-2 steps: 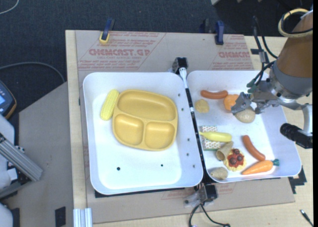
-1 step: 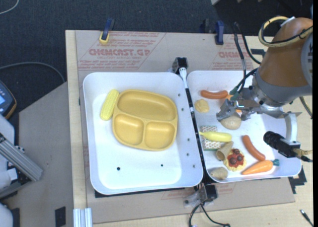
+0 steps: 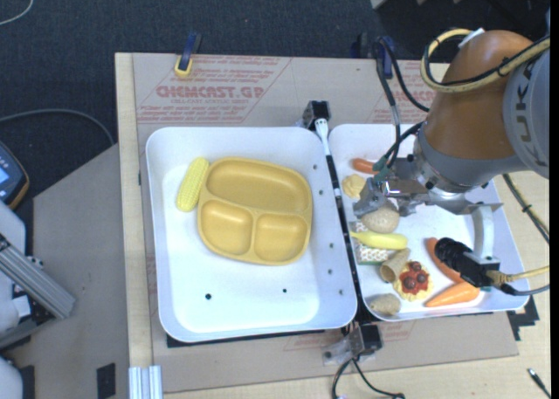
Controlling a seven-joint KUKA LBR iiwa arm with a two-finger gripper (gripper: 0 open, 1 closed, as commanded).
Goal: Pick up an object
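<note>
Beige lump (image 3: 381, 217) lying in right bin (image 3: 349, 146), mid toy-food cluster, just above banana (image 3: 381, 239). Looking light, hard, rounded, likely slippery, so pinching across narrow middle seeming best. Tool (image 3: 384, 191) hovering close over it; apart or together, cannot tell. Carrot (image 3: 454, 294) and other pieces crowding near, leaving little room. Left bin (image 3: 262, 292) holding 1 yellow plate (image 3: 253, 211) and corn (image 3: 191, 184). Cardboard covering bench (image 3: 218, 92).

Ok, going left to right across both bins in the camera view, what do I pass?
Corn cob → yellow divided plate → banana → red-topped tart → big orange carrot. The small items crowded by the claw overlap, so they are left out.
</note>
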